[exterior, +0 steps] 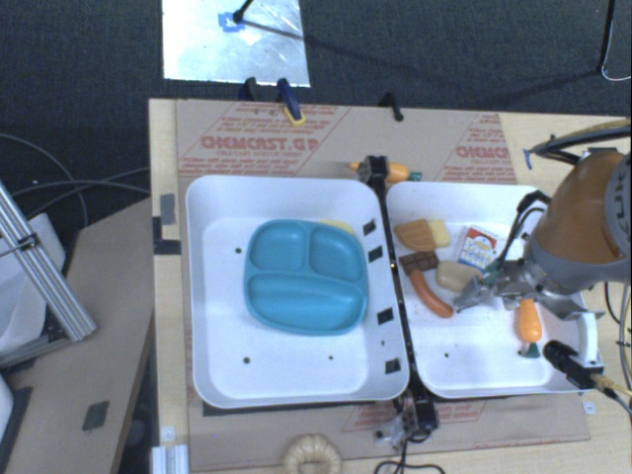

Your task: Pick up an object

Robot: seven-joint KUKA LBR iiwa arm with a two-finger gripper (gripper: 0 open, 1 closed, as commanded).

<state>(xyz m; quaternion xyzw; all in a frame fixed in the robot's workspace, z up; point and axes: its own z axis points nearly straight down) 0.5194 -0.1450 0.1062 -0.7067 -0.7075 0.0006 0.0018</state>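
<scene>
In the right bin (464,383), gripper (472,294) sits low beside the sausage (432,293) and the pale block (452,276); jaw state unreadable from here. Best to centre over one item, sausage likeliest, before closing. Tight cluster toward the divider (393,294); carrot (529,321) near the arm. Bare floor toward the front.

1. A dark blue-grey carpeted floor (79,47) is lying around the bench on the top and left sides.
2. A shiny square metal plate (197,28) is lying on the floor at the top, catching light.
3. A brown cardboard sheet with red print (267,138) is covering the bench top.
4. Thin black cables (59,181) are trailing across the floor at left.
5. A silver aluminium frame rail (39,275) is slanting in at the left edge, over a tan side surface (109,294).
</scene>
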